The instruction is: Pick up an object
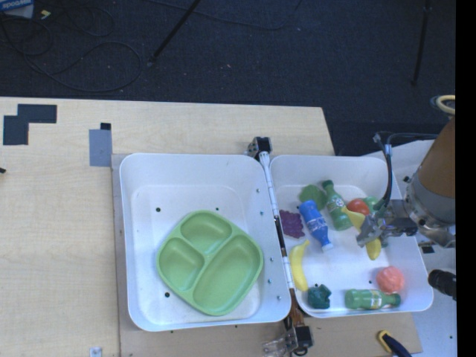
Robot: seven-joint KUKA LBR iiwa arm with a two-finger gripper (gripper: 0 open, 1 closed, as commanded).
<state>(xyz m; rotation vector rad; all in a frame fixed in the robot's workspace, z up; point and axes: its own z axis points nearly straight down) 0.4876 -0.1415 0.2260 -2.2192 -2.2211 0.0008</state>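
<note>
Over right bin point(338, 166) gripper point(372, 233) sits low among toys, can't tell how it's set. Yellow piece point(373, 250) right under it, red ball point(358, 206) just up-left. Blue bottle point(315, 224) further left, pink ball point(390, 279) below. Green plate point(210, 262) way off left, other bin point(149, 177).

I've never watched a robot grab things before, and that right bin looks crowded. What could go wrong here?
Two likely snags. The gripper sits among toys packed close together: a yellow piece, a red one and a green bottle. It might nudge neighbours or catch two at once. It is also close to the right bin's far side, so a bumped toy could slide against the wall, where it is harder to grab.
</note>
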